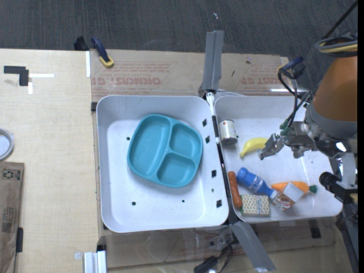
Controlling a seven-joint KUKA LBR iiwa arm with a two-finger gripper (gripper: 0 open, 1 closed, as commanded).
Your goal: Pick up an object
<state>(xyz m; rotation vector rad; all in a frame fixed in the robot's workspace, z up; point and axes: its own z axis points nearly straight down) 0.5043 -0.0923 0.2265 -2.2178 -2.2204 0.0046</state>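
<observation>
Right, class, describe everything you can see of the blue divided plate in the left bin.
The blue divided plate is a rounded-square dish, turquoise, with a smooth matte look like plastic. Raised ridges split it into three compartments: one large on the left, two smaller on the right. It lies flat and right way up, turned at a slight angle, near the middle of the left bin. It rests on the bin's white floor, touches nothing else, and its compartments hold nothing.

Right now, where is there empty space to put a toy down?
Left bin: bare floor around the blue plate, widest along the near wall. Right bin: bare strip along the far wall. Its near half is crowded with the banana, bottle, carrot and box.
</observation>
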